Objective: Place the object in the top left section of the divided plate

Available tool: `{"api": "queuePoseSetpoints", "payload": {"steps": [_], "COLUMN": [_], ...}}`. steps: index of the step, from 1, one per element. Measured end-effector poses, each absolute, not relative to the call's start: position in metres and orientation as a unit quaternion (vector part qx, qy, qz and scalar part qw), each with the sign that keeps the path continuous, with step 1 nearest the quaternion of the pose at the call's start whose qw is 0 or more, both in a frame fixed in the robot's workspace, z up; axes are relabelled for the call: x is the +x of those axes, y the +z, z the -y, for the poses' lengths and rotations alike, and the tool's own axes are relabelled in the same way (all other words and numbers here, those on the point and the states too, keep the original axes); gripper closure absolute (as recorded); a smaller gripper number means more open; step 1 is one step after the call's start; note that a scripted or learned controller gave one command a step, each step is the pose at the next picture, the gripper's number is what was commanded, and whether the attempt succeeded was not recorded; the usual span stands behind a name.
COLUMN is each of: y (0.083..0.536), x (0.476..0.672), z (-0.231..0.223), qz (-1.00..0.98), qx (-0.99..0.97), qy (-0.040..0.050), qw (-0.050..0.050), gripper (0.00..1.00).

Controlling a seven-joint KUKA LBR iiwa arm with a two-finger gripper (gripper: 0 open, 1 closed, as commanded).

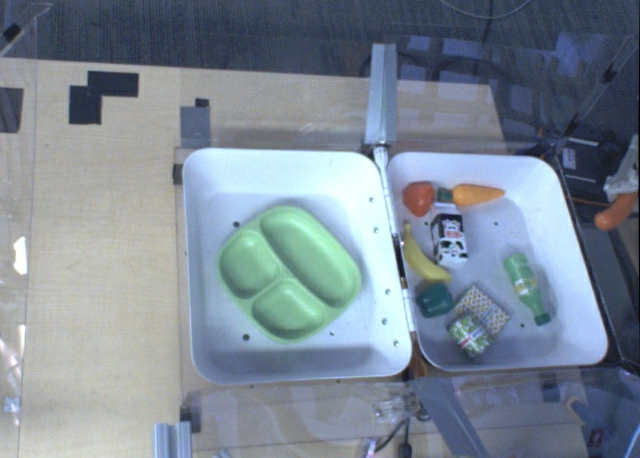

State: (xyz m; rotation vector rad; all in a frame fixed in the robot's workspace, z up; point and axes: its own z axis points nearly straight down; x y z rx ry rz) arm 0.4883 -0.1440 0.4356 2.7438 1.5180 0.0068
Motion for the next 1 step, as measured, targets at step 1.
{"api": "queuePoseSetpoints", "payload": {"steps": [1], "y": [0.4272], "x": [0.4945], "z": [0.0408], "qz": [-0.523], "qx": [0.853], "qy": [0.0023], "qw": [0.002], "gripper": [1.00]}}
